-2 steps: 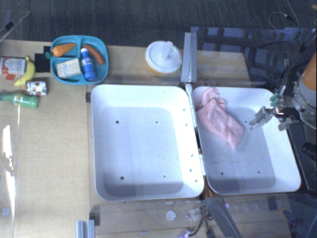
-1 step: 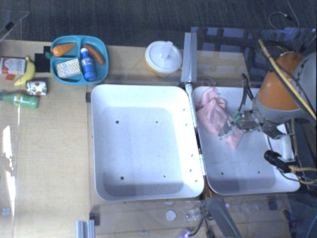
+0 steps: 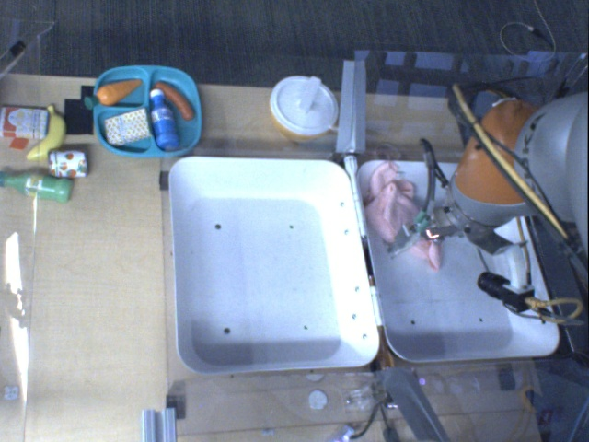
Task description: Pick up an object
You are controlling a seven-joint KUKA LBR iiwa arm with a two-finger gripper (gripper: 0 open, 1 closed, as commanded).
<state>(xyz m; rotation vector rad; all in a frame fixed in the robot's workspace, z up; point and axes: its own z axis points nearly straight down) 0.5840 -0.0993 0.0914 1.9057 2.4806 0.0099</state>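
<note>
A crumpled pink cloth (image 3: 390,204) lies in the right bin (image 3: 460,330), against its upper left side, with a strip trailing down to the right. My gripper (image 3: 411,234) sits low over the cloth's lower right part, reaching in from the right under the grey arm with the orange band (image 3: 488,168). Its tips touch or overlap the pink fabric. Whether the cloth is caught between them is not visible.
The left bin (image 3: 267,265) is bare white. On the bench at upper left stand a blue divided tray (image 3: 147,110) with toy food, a white lidded bowl (image 3: 304,107), a banana (image 3: 48,134), a can and a green bottle. Cables hang at the right.
</note>
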